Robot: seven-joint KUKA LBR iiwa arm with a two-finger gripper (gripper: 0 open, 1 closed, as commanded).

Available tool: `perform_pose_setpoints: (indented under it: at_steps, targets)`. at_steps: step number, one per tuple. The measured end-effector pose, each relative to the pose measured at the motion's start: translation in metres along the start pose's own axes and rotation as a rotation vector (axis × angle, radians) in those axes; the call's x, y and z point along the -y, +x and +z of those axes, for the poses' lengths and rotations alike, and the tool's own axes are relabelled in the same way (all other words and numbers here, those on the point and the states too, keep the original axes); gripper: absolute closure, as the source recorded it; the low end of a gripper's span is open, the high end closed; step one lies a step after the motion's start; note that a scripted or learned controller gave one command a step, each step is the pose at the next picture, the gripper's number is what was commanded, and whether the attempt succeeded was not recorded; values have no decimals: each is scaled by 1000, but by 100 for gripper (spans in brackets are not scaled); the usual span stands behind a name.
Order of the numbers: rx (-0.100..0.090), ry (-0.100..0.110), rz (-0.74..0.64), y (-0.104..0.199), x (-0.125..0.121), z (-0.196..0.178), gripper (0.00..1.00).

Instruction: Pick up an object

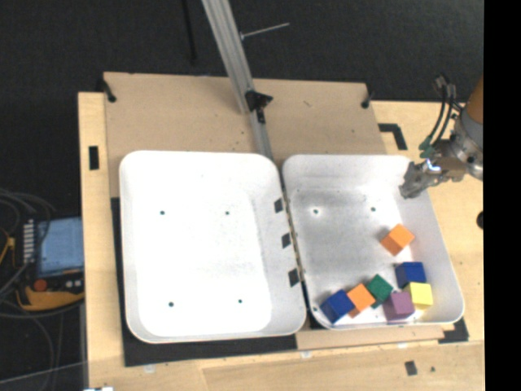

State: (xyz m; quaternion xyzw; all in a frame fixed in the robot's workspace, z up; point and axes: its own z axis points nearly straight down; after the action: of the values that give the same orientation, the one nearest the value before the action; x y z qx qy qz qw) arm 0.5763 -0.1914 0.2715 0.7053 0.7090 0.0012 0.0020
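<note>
**Gripper at the far right rim of the right bin, blocks gathered near**

Two shallow white bins are seen side by side on the bench. The left bin point(138, 243) is shown with a plain white floor marked by a few small dark dots. The right bin point(342, 177) is scuffed grey across its middle, and all the blocks are held in it.

The gripper point(411, 182) is seen at the far right corner of the right bin, just over the rim, at the end of the arm point(468, 137) reaching in from the right. Whether anything is gripped cannot be told; nothing is seen beneath it.

An orange block point(398, 239) lies alone toward the right side of the bin, apart from the others and nearer than the gripper. The remaining blocks are clustered along the near edge: a blue block point(336, 305) at the left end, a second orange block point(361, 297) touching it, a green block point(379, 287), a purple block point(399, 305), a yellow block point(421, 294) and a dark blue block point(411, 273) just behind the yellow one.

A metal strut point(232, 55) is seen slanting up from between the bins at the far side.
</note>
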Motion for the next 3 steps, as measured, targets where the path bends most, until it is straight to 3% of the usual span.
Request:
perform_pose_setpoints:
  at_steps: [3]
  targets:
    - [0, 2, -1, 154, -52, 24, 100]
